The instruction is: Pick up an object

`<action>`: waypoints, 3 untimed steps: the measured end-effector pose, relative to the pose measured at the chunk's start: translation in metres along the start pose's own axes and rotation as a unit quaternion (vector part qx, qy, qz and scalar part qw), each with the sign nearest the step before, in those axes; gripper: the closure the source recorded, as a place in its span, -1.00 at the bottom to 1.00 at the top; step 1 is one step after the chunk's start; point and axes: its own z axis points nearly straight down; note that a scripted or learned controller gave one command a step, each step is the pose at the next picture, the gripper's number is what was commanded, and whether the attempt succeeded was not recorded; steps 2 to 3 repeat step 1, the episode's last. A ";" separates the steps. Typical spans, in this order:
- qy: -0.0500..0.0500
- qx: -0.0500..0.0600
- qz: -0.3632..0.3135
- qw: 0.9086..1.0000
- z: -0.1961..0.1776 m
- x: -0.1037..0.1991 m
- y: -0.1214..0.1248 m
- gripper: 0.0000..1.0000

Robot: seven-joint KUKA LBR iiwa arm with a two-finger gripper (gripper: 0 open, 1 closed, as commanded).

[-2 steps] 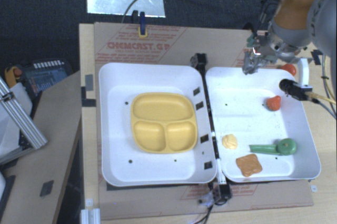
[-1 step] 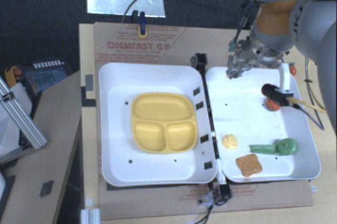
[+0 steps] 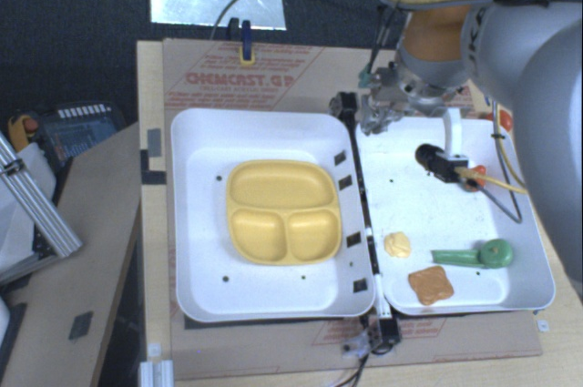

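My gripper (image 3: 378,117) hovers at the right bin's (image 3: 537,285) eleven o'clock corner, finger state indiscernible, nothing picked yet.

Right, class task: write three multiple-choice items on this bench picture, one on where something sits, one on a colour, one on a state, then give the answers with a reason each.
1. Where does the yellow divided tray lie?
A. in the left bin
B. in the right bin
C. on the cardboard outside both bins

2. What colour is the long-handled toy near the front of the right bin?
A. red
B. green
C. blue

3. How does the gripper stand to the small objects in the right bin?
A. pressed on the orange piece
B. lifting the pale yellow piece
C. apart from them, at the bin's back left corner

Answers: 1 A, the tray rests inside the left bin. 2 B, it is plainly green. 3 C, the orange piece and pale yellow piece lie near the front, away from it.
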 end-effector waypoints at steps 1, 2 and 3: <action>0.000 0.000 0.000 1.000 0.005 0.056 -0.002 1.00; 0.000 0.000 0.000 1.000 0.005 0.056 -0.002 1.00; 0.000 0.000 0.000 1.000 0.005 0.056 -0.002 1.00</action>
